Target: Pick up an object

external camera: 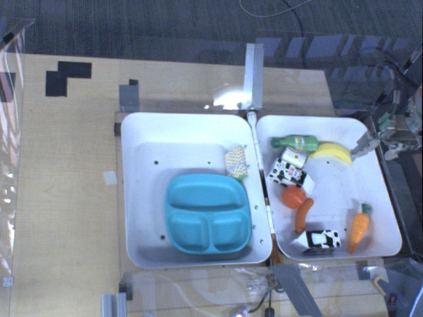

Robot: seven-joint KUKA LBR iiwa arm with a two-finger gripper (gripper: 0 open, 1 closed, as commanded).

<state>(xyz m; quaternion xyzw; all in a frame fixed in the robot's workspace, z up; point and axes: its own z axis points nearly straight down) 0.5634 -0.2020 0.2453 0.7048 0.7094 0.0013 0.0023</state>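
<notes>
Honestly, nothing is getting picked up yet as far as I can tell. The tool (371, 142) is sitting way out at about 3 o'clock, hanging right over the far edge of the right bin (390, 243), and it's blurry enough that I can't tell what state it's in, but nothing is showing in its grip. Everything is lying loose in that right bin: a green bottle (295, 141) up at 12 o'clock with a banana (332, 152) just beside it, a black-and-white cow-print box (287, 171) under those, a red tomato-looking thing (294, 196) touching an orange sausage shape (303, 215) around the middle, a second cow-print piece (323, 240) at 6 o'clock, and a carrot (359, 229) near 5 o'clock. The left bin (142, 177) is holding a blue divided plate (208, 212) and a small patterned sponge-ish thing (236, 162) at its 2 o'clock corner. So I'm reading the whole job as still ahead: choosing a target, coming down, closing, lifting. The banana is looking like the closest candidate to where the tool is hovering.
</notes>
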